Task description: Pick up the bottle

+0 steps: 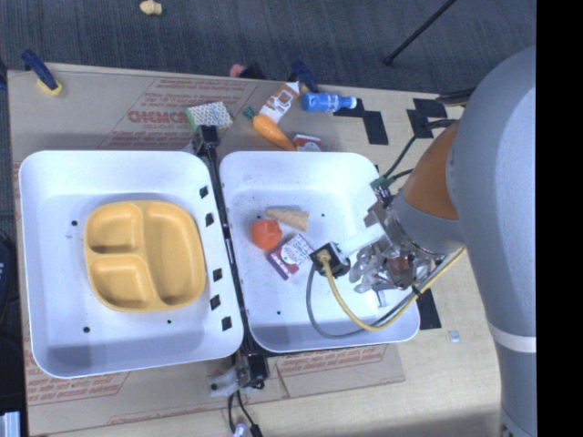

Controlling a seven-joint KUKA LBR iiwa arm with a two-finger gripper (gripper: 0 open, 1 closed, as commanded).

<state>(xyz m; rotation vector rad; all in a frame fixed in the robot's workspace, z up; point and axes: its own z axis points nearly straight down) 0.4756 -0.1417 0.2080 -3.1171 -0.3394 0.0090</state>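
- While the pincer (384, 269) hangs low at the right side of the right bin (273, 330), the blue bottle (326, 103) is not in that bin at all.
- It lies on the brown bench (137, 107), just past the far rim of the right bin, near the top of the view.
- From the pincer, the bottle is a long way up the view and a bit to the left. The bin's rim is in between.
- The bottle is on its side. Its long way runs left to right across the view, and I think the small end points right.
- A white and orange carton (281, 101) lies just to its left, and a toy carrot (271, 132) is near, a bit lower.
- I cannot tell if the pincer is apart or together. It looks like a tangle of metal and wires.
- A yellow cable (351, 309) loops under it in the bin.
- An orange ball (266, 234), a cone (288, 217) and a red packet (290, 254) lie in the right bin, left of the pincer.
- A yellow plate (144, 253) sits in the left bin (41, 271).
- I think the grab has not begun. The arm must lift up, go over the rim, and come down across the bottle's short way.
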